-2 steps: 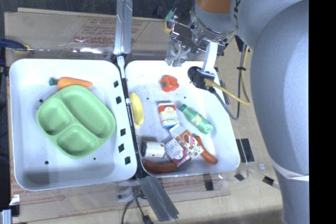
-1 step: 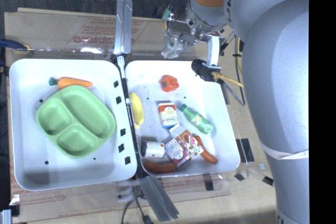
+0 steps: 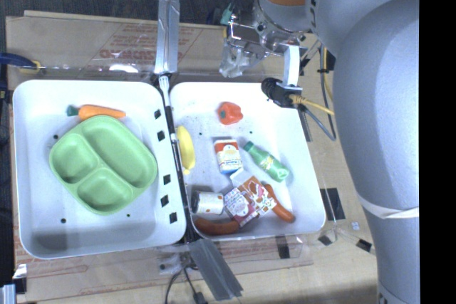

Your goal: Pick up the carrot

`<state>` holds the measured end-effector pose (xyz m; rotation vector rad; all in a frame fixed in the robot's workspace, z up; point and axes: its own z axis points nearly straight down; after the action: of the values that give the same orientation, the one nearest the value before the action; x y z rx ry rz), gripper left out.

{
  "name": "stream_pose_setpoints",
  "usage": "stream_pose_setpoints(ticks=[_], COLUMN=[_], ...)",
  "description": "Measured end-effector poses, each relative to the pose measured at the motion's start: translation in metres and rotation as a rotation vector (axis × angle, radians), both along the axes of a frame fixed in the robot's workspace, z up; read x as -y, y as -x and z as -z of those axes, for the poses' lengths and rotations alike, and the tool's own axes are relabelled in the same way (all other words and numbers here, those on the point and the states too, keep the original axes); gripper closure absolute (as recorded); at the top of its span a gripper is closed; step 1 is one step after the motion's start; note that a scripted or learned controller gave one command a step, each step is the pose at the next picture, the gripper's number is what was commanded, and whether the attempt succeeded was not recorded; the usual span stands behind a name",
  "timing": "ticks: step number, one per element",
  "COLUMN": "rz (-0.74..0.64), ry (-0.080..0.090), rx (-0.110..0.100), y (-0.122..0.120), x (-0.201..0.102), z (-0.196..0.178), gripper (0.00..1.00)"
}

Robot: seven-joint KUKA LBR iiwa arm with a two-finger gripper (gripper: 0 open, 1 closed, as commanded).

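The carrot (image 3: 100, 111), orange with a green top, lies on its side in the left bin (image 3: 35, 217), at the back, just behind the green divided plate (image 3: 103, 164). My gripper (image 3: 234, 62) hangs over the back rim of the right bin (image 3: 303, 146), well to the right of the carrot, with the divider between the bins in between. Nothing is seen held in it.
The right bin holds a red pepper (image 3: 229, 112), a banana (image 3: 186, 147), a small carton (image 3: 227, 156), a green bottle (image 3: 267, 161), a can (image 3: 209, 202), a snack packet (image 3: 249, 201) and sausages (image 3: 217, 226). The arm's bulk covers the right side.
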<state>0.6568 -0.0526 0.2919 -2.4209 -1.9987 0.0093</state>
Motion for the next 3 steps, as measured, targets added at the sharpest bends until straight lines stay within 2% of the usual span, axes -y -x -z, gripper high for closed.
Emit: stream_pose_setpoints(ticks=[2, 3], rz=[-0.022, 0.292], ry=[0.002, -0.001], rx=[-0.005, -0.002], y=[-0.001, 0.001], x=[-0.005, -0.055], z=[-0.018, 0.102], gripper=[1.0, 1.0])
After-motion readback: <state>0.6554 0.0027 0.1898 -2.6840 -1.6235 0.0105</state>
